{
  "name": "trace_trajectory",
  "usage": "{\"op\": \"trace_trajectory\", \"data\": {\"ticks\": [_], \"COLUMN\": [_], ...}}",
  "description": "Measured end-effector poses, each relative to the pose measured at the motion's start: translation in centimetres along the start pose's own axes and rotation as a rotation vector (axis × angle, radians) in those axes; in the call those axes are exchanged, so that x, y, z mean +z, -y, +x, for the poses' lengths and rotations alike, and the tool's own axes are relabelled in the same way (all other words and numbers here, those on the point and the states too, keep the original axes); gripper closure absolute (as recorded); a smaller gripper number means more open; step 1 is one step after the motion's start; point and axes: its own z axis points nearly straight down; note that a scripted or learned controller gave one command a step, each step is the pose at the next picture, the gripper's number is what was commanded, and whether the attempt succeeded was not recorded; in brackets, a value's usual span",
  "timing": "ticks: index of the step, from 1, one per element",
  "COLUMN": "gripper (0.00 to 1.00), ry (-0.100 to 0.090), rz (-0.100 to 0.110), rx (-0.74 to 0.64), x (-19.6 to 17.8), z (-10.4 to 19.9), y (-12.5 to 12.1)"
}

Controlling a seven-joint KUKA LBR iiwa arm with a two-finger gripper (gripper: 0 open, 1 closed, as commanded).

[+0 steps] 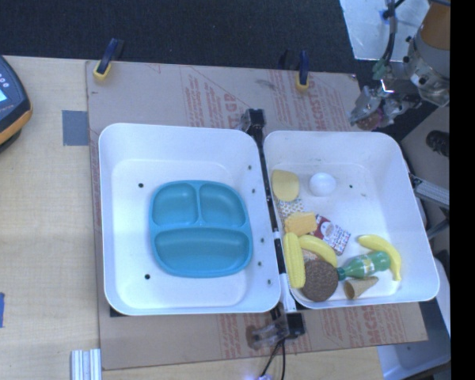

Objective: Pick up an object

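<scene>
The left bin (111,212) holds a blue divided plate (199,229); the right bin (396,165) holds toy food, bananas (380,252) at 5 o'clock. The gripper (374,111) grasps a small dark object (367,119).

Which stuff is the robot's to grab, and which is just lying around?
For the job: gripper; right bin toys: bananas, white ball, green bottle, brown cookie.
Just lying about: blue tray, left bin, clamps.
</scene>
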Motion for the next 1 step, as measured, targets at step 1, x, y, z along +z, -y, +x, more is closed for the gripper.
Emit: {"op": "trace_trajectory", "data": {"ticks": [1], "gripper": [1.00], "ry": [-0.004], "rz": [0.023], "rx": [-0.002], "x": [2.25], "z": [7.61], "y": [6.12]}}
